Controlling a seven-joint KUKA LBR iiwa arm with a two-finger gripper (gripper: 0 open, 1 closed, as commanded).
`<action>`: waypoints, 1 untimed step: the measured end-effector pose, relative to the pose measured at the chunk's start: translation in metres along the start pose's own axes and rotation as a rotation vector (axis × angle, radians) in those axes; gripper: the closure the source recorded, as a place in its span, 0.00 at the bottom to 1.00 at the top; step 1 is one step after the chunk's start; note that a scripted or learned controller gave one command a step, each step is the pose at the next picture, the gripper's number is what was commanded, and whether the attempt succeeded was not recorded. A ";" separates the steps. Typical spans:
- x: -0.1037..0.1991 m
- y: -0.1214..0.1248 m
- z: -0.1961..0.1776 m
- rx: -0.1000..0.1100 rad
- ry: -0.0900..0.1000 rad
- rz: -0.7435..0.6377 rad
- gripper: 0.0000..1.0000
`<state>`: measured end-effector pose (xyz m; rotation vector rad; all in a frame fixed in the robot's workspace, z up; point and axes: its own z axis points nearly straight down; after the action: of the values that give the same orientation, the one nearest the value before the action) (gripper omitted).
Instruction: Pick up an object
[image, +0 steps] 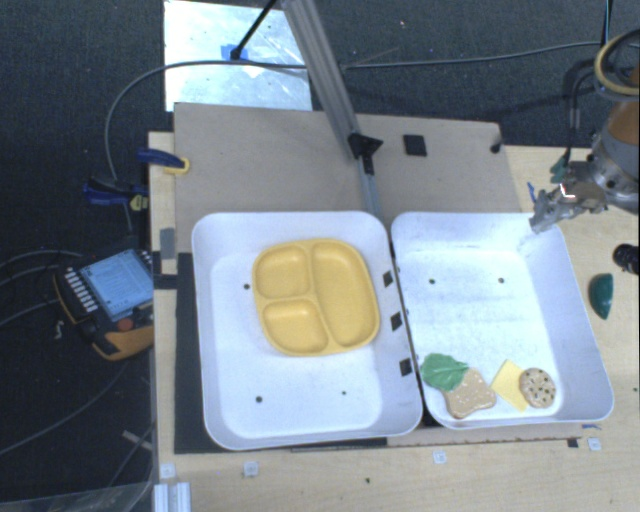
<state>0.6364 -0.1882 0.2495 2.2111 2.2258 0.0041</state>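
Observation:
In the right bin (480, 290), near its front edge, lie a green leaf-shaped piece (443, 371), a tan bread slice (469, 396), a yellow cheese wedge (508, 383) and a round chocolate-chip cookie (537, 386). They lie close together, the leaf overlapping the bread. My gripper (548, 210) hangs at the right bin's far right corner, far from these pieces, with nothing visible between its fingers. The arm (615, 150) enters from the upper right.
The left bin (300, 400) holds a yellow divided plate (313, 296) with three compartments. A teal object (600, 296) lies on the bench right of the right bin. A metal pole (325, 70) slants down to the bins' back edge. Cables and a blue device (108, 285) sit at left.

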 end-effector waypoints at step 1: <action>0.053 -0.010 -0.004 0.003 0.002 -0.003 1.00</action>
<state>0.6264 -0.1353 0.2537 2.2098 2.2320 0.0039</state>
